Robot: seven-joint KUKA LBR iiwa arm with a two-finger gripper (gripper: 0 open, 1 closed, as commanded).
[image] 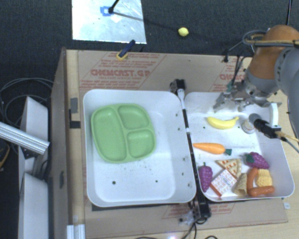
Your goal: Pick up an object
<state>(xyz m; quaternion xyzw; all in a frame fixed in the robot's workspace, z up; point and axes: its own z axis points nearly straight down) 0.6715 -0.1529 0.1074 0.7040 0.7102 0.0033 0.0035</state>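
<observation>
The arm (284,59) is seen at upper right, grey with an orange band, reaching in over the far corner of the right bin (289,180). The claw (234,101) is held low above that bin's upper left area; dark prongs are visible below the wrist, but whether they are apart or together cannot be told, and nothing is seen between them. Just below the claw, a banana (222,122) is laid flat on the bin floor, close but apart from it. To the right of the banana, below and right of the claw, a small round object (247,127) and a dark fitting (263,125) are noted; their nature cannot be told. Further below the claw a carrot (210,147) is placed, with its green end pointing right. Well below, near the bin's front edge, a purple grape bunch (205,175), a pizza slice (229,166), a red-and-white piece (222,183), a second grape bunch (258,160) and a hot dog (259,183) are clustered. Far to the left of the claw, a green divided tray (122,132) is set in the left bin (94,183). Beyond the bench, up and left of the claw, a small yellow ball (183,32) is seen on dark flooring.
</observation>
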